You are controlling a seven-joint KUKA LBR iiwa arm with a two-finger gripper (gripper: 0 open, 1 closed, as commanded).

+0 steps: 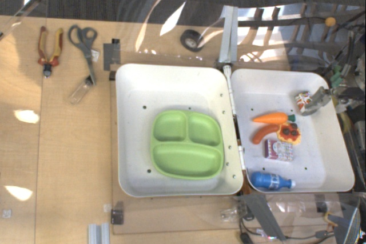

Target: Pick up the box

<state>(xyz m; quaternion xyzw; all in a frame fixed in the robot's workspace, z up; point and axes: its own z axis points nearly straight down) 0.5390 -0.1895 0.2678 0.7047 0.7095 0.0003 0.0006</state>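
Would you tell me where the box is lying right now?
The box lies flat in the right bin, just below the sausage and pizza slice, above the blue bottle.

Claw [318, 101] fingers' gap indistinct

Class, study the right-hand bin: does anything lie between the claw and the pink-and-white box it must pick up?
Yes. A yellow toy with red spots lies on the straight line from the claw to the pink-and-white box, just beside the box's upper corner. The carrot's leafy tip is close by. Nothing covers the box's top.
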